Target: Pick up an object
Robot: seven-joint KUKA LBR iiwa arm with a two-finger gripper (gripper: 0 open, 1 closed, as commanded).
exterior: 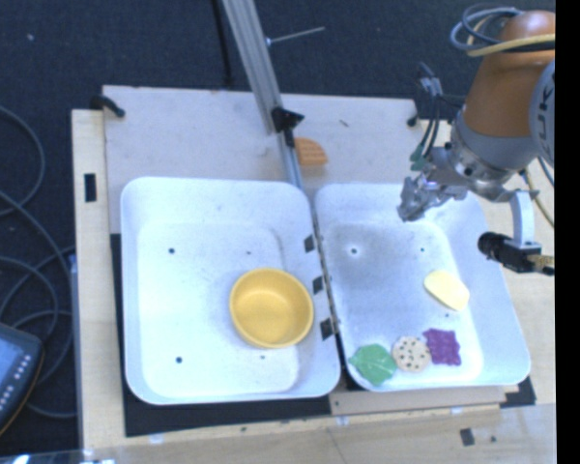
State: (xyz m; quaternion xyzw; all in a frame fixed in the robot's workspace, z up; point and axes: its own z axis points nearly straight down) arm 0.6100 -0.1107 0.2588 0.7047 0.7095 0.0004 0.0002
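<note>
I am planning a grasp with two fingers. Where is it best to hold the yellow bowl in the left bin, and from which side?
Probably by its rim. The yellow bowl stands upright with its opening up, alone in the left bin, so the gripper could descend from above, one finger inside and one outside the wall. Its whole body looks too wide to span.

Two white bins: the left bin (155, 220) holds one yellow bowl (271, 307). The right bin (387, 259) holds four small pieces: one yellow (447, 289), one purple (443, 347), one cookie (410, 354), one green (372, 363).
</note>
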